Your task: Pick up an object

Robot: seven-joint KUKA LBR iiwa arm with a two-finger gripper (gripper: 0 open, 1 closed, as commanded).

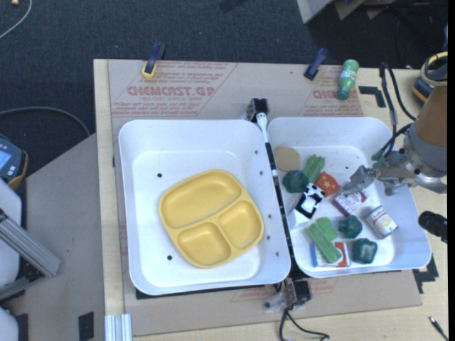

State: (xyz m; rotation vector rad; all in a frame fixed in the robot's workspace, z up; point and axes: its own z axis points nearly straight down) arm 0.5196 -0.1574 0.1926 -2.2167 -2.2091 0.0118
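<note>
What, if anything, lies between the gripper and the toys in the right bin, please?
Nothing visible does. The gripper hangs over the right bin directly above the pile, nearest the small pink-and-white packet and the orange piece.

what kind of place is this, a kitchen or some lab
Most likely a robotics lab, not a kitchen: a grey arm's gripper reaches over a shallow white bin of small toy items, clamps pin the paper-covered bench board, and cables trail over dark carpet.
</note>
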